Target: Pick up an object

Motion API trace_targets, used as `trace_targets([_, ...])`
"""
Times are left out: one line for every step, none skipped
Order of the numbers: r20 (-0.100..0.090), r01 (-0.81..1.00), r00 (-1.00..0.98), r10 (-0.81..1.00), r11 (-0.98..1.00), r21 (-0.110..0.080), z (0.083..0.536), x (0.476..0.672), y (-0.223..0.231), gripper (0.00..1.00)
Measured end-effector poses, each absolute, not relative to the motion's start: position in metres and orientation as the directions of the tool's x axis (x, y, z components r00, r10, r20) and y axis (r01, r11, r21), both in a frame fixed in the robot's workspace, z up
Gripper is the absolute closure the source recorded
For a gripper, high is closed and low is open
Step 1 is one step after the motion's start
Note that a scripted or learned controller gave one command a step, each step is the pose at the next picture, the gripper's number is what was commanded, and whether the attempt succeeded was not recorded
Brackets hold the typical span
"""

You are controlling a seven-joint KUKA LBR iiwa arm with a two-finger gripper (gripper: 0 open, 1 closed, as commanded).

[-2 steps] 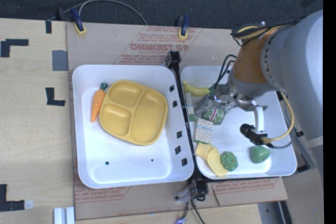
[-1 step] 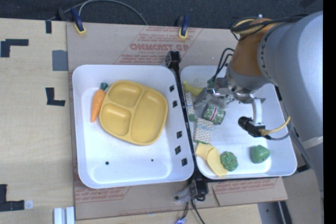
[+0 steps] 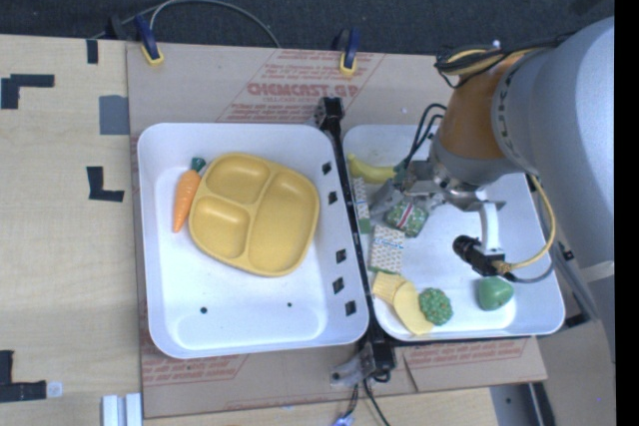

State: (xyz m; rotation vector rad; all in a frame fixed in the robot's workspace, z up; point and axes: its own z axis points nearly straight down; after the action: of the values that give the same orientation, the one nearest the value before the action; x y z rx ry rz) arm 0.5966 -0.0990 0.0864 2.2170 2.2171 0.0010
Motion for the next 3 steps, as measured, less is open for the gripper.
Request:
trace_targets([-0.001, 1.000, -0.001, 1.000, 0.001, 0.000, 0.086, 0.611, -0.100, 0.00])
trace_targets([-0.003, 1.000, -0.001, 1.000, 0.001, 0.005, 0.086, 0.599, -0.099, 0.00])
trace_targets([-0.002, 1.000, -0.002, 1.000, 0.002, 0.007, 0.097, 0.600, -0.099, 1.00])
